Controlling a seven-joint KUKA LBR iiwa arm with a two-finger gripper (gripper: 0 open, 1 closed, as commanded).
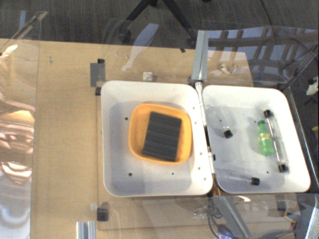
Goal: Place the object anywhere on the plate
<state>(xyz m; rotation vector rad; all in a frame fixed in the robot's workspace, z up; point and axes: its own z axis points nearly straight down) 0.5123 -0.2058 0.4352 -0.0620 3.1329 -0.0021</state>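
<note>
Since the dark grey ribbed rectangular block (pixel 162 136) sits inside the orange rounded-square plate (pixel 134 133) rim, I'd retreat vertically; claw state: can't tell.

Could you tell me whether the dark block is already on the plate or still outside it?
On it: the dark block lies flat inside the orange plate, in the left bin.

Ridged black block (pixel 162 136), orange plate (pixel 135 132)
</note>
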